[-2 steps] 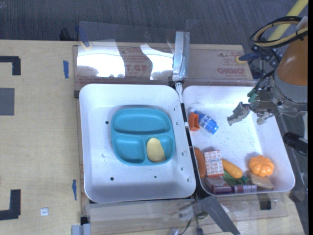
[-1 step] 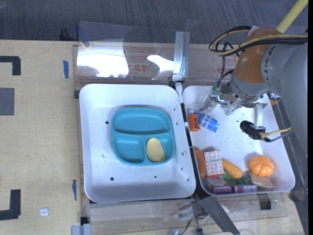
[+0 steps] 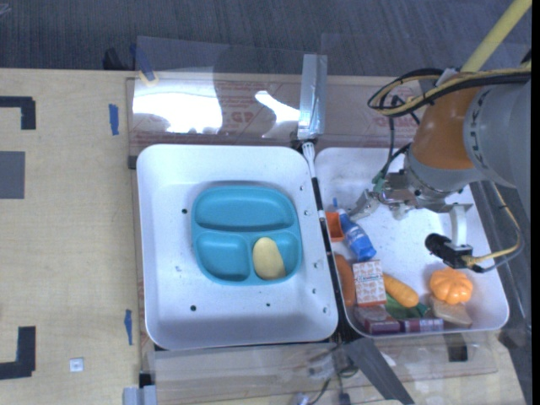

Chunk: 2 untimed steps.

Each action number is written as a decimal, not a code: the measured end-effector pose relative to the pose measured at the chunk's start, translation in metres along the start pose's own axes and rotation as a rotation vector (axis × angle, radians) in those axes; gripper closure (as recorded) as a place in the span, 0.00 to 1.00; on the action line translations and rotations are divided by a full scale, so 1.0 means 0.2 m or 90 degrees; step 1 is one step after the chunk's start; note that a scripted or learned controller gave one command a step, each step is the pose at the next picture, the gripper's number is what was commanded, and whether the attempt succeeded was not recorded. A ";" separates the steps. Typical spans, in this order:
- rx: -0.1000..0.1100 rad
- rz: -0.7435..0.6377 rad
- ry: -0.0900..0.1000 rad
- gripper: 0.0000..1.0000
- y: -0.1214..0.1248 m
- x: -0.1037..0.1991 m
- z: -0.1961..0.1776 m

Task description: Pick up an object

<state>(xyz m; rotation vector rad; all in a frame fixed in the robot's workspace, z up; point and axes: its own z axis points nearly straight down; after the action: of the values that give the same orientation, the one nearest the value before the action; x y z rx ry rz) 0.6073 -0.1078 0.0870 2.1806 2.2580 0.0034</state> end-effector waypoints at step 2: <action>-0.003 -0.120 -0.001 0.00 0.02 -0.02 -0.01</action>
<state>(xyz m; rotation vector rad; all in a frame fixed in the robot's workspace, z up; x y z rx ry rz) 0.6108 -0.1125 0.0881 1.9563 2.4493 0.0066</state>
